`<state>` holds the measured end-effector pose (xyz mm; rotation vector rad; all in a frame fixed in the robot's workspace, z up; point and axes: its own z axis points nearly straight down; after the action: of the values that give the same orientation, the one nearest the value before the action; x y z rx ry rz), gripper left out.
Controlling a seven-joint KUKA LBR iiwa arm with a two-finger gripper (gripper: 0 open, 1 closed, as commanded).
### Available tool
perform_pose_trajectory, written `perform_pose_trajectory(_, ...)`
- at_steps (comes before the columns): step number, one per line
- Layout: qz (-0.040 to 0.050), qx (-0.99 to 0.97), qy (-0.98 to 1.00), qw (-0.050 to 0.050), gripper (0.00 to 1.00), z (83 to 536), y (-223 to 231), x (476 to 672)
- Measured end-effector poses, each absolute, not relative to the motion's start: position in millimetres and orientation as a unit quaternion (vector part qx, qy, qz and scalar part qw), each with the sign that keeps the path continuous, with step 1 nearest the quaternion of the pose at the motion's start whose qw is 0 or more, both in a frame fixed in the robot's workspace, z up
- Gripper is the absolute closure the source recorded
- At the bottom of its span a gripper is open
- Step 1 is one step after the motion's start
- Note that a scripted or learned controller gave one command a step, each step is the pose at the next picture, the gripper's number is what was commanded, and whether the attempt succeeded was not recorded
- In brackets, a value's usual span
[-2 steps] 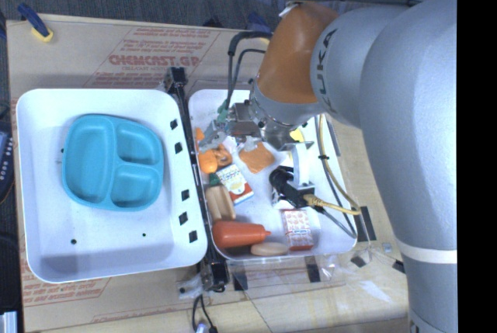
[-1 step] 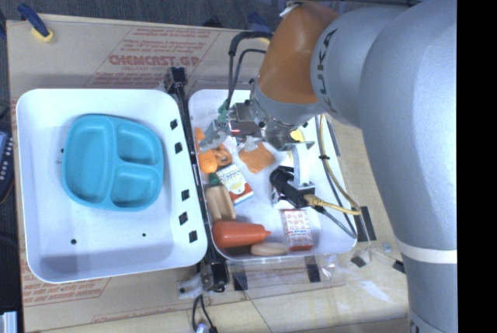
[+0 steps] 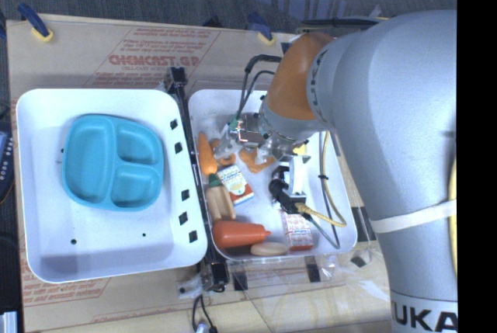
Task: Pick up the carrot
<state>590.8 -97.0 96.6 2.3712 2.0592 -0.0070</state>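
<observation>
Gripper (image 3: 242, 139) is hovering low in the right bin (image 3: 342, 203), reaching toward the carrot (image 3: 206, 155) lying along the bin's left wall; finger state is not readable. Approach step is running; next move needs descent onto carrot.

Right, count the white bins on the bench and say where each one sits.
2. The left bin holds a blue divided plate; the right bin beside it holds the food items, partly hidden under the arm.
</observation>
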Motion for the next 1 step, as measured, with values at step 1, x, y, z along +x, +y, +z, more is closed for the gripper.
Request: perform_pose_trajectory(1,-0.0026,0.753,0.658,-0.001,1.00,106.7,-95.5,591.2)
